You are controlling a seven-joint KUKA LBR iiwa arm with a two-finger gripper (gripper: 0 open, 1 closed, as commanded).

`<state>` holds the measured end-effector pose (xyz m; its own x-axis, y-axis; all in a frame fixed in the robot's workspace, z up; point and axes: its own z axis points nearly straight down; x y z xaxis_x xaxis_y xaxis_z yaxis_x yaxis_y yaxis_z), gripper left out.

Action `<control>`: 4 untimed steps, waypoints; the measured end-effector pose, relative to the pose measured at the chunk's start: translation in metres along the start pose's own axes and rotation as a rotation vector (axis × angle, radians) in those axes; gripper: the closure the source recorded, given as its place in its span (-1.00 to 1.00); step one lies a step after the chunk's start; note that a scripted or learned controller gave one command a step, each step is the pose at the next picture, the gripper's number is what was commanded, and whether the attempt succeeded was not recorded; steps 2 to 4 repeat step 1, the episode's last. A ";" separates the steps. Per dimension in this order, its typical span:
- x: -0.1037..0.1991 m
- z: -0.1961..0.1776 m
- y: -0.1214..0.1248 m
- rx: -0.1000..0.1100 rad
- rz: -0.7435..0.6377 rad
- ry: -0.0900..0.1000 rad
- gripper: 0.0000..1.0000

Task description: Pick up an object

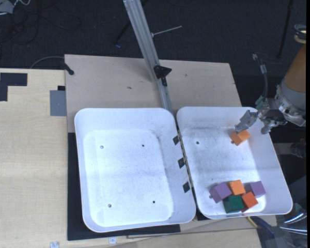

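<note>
Your target, the lone orange block (240, 137), sits tilted in the right bin (212, 154), near its far right corner and well apart from the block cluster (236, 195) at the near wall. It looks small, rigid and light; take it across two flat opposite faces. The gripper (254, 122) is just above it, one finger touching; whether the jaws pinch it, you cannot tell.

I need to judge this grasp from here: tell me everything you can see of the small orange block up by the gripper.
The small orange block looks like a plain cube, matte, tilted so a corner points down. It sits in the upper part of the right white bin, apart from the cluster of blocks at the bin's near end. The gripper is just above and right of it; one grey finger ends at its top edge. Whether it is gripped or resting on the floor is unclear.
</note>
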<state>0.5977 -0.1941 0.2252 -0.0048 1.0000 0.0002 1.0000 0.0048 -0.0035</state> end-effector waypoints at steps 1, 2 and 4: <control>-0.015 0.134 -0.030 0.005 0.007 0.002 -1.00; -0.015 0.134 -0.030 0.005 0.007 0.002 -1.00; -0.015 0.134 -0.030 0.005 0.007 0.002 -1.00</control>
